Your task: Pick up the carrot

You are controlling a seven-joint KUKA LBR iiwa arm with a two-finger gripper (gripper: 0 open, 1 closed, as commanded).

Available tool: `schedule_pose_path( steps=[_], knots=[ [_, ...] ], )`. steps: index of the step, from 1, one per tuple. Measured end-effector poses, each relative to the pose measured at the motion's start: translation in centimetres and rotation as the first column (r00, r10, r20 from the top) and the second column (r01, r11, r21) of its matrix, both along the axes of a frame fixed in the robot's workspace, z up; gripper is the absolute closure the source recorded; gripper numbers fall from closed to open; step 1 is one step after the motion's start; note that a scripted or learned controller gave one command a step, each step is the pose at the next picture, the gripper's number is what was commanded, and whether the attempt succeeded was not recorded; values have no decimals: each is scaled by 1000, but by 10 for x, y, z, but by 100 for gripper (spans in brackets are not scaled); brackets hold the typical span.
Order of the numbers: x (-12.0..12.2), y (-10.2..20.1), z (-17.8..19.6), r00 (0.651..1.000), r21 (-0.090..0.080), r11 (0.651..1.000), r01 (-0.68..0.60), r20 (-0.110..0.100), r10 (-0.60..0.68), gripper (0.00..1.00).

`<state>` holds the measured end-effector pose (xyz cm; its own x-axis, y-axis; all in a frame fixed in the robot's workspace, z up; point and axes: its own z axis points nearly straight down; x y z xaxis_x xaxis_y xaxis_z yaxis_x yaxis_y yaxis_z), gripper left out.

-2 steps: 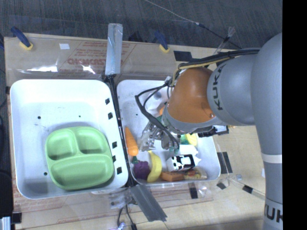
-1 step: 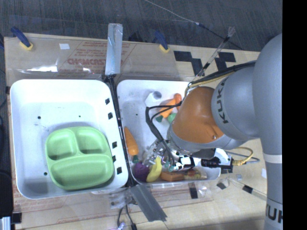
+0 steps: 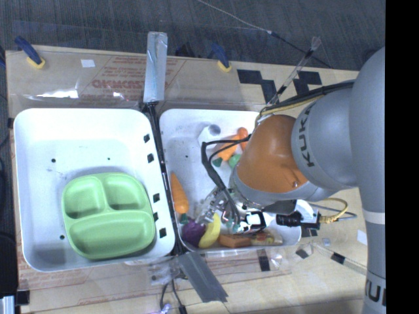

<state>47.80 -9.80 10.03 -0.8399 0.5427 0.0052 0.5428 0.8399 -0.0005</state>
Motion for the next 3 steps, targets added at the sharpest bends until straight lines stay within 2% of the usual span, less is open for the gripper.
schedule_pose_path(
  steps=[1, 2, 3],
  knots=[
    [1, 0, 10, 1000, 0, 1000, -7, 1, 7, 100],
    [1, 3, -5, 885, -6, 885, -466, 9, 466, 100],
    [0, -9, -7, 861, -5, 861, -509, 8, 509, 100]
  ],
)
